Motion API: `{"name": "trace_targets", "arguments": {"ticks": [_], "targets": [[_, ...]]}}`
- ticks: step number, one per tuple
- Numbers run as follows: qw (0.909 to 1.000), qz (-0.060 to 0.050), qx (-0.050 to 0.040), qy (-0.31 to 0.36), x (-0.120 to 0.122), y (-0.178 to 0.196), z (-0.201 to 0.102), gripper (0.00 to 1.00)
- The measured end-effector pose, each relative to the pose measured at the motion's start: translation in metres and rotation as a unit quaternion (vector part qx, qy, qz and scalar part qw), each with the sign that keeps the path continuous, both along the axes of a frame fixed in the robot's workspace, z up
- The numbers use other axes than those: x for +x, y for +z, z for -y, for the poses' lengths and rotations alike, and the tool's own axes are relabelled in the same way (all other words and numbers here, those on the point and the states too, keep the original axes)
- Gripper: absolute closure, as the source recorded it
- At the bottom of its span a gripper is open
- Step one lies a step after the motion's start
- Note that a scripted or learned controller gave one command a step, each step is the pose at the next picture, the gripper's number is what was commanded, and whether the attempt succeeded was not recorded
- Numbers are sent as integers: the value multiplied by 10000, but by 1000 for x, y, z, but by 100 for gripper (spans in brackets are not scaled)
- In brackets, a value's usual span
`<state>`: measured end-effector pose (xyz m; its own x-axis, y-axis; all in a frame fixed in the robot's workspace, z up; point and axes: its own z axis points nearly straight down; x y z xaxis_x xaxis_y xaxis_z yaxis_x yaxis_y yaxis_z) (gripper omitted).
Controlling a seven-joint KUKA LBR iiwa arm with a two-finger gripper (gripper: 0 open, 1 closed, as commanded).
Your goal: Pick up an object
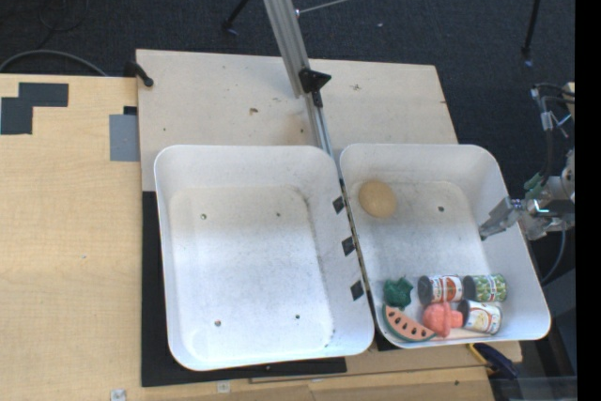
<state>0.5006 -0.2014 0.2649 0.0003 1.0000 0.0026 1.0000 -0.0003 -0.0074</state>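
from my remote station i find the task not yet begun in any visible sense. the gripper (498,223) sits at the right edge of the right bin (441,166), over its rim, with only its tip reaching in from the right. whether the tool is open or closed i cannot tell; it is too small and partly cut off, and i see no object in it.

candidate objects all lie in the right bin. a tan round object (377,198) rests alone toward the far left of that bin, well apart from the gripper. a cluster sits in the near right corner: a green toy (398,291), a watermelon slice (410,325), a pink item (441,318), and small cans (464,288) crowded together, some touching.

the left bin (188,192) holds nothing to pick.

my judgement: approach, descent, grasp and lift all remain. the lone round object looks the cleaner target; the cluster risks a fouled grasp.
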Motion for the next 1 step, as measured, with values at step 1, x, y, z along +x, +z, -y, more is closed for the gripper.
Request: {"name": "trace_targets", "arguments": {"ticks": [1], "targets": [[10000,25,-7,0,1,2,0,0]]}}
